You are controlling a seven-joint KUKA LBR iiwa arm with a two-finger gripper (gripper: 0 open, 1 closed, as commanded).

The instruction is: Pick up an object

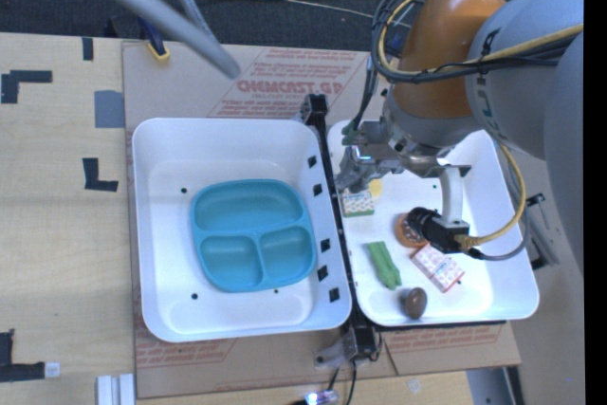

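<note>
- Nut [413, 302], green block [385, 264] and red packet [437, 268] lay loose near the right bin's [493, 299] front.
- Gripper [359, 177] hung over a small card [358, 202]; finger state unclear.
- Nothing visibly lifted; pick not yet done.
- Blue tray [252, 234] sat in the left bin [161, 156].

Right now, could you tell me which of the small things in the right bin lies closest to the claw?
The small pale patterned card, just under the claw by the bin's left wall. The green block, brown lump and red-and-white packet all lie further down.
</note>
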